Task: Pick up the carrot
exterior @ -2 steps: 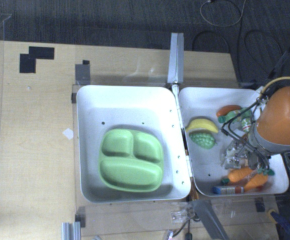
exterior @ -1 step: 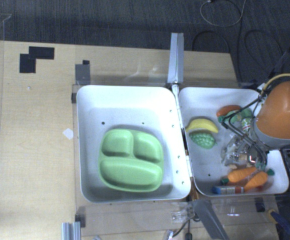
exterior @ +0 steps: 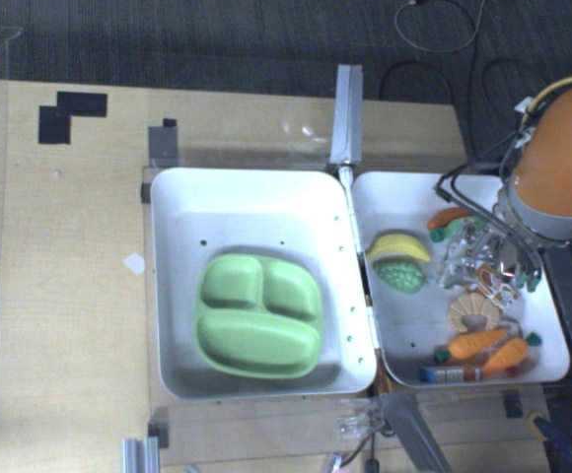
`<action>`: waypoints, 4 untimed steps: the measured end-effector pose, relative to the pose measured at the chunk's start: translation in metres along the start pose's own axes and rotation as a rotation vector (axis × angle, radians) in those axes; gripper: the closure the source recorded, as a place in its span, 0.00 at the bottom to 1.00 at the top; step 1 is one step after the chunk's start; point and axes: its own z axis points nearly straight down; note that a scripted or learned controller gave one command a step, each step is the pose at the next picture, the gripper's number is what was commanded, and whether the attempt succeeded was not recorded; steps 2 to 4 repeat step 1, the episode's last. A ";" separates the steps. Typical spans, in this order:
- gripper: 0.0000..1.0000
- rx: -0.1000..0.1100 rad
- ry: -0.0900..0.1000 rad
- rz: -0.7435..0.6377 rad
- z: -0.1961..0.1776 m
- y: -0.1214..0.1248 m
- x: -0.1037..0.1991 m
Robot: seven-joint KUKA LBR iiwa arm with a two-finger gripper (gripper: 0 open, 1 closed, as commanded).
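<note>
Two orange carrots (exterior: 491,348) with green tips were seen lying side by side, touching, in the near right corner of the right bin (exterior: 404,363). Both were tapered and smooth, one angled across the other, and they rested close against the bin's near rim. A thin marker-like stick (exterior: 454,373) with a blue end was laid along that rim just in front of them, and a pale ribbed shell shape (exterior: 474,312) sat just behind. Little open room was left around the carrots: the corner walls closed them in on the near and right sides.

The end effector (exterior: 483,254) was held above the middle of the right bin, behind the carrots and apart from them; how far it was opened could not be told among the tangle of cables. A yellow banana-like piece (exterior: 400,247) and a bumpy green piece (exterior: 401,277) were set near the bin's left wall, and an orange-and-green item (exterior: 448,221) lay toward the far side.

The left bin (exterior: 178,264) was occupied by a glossy green divided plate (exterior: 259,313) with rounded corners. Both bins were seated on a pale wooden tabletop (exterior: 59,294).
</note>
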 end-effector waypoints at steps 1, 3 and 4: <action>0.00 0.000 0.001 0.000 0.000 0.000 0.000; 0.00 0.000 0.001 0.000 0.000 0.000 0.000; 0.00 0.000 0.001 0.000 0.000 0.000 0.000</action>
